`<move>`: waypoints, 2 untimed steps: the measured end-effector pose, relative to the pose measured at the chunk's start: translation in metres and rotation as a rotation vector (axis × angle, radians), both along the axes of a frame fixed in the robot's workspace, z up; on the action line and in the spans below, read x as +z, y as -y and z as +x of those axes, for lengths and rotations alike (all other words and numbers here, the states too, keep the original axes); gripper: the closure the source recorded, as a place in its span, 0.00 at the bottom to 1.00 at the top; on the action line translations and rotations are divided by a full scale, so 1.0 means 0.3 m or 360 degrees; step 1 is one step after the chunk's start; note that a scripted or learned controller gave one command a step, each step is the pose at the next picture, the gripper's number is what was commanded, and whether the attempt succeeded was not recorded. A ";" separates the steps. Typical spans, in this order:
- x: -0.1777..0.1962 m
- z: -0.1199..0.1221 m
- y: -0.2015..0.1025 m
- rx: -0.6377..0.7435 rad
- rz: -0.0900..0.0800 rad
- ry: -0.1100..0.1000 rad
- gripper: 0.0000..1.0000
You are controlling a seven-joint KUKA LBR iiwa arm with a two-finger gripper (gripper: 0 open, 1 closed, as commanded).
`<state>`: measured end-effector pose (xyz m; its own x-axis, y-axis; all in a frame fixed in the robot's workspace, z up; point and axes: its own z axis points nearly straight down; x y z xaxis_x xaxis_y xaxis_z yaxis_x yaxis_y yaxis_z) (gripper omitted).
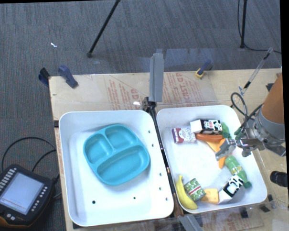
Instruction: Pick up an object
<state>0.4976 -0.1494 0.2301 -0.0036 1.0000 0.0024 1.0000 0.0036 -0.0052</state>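
I see two white bins side by side on the surface (pixel 110 92). The left bin (pixel 71 139) carries one blue divided plate (pixel 116 153), lying a little askew near the bin's middle, with bare white floor around it. The right bin (pixel 184 158) holds the clutter: a small red-and-white carton (pixel 183 135) and a black-and-white carton (pixel 209 126) near the far edge, an orange wedge (pixel 210 138) just beside them, a green bottle (pixel 235 167) toward the right wall, another black-and-white carton (pixel 232 187) in the near right corner, and a banana (pixel 184 193), a green patterned box (pixel 194 189) and a yellow wedge (pixel 211 196) along the near edge.

My arm (pixel 277 107) reaches over the right bin's right wall. The tool (pixel 235 147) sits low between the orange wedge and the green bottle, its fingers spread apart; as far as I can make out, nothing is between them, though the view there is cluttered.

The middle of the right bin's floor is open, as is its far left corner.
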 end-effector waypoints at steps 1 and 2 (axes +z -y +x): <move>-0.388 0.329 0.041 -0.0037 0.0000 0.0001 0.00; -0.355 0.330 0.041 -0.0041 0.0003 0.0001 1.00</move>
<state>0.5966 -0.1616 0.1237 0.0219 0.9998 0.0044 0.9998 -0.0219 -0.0046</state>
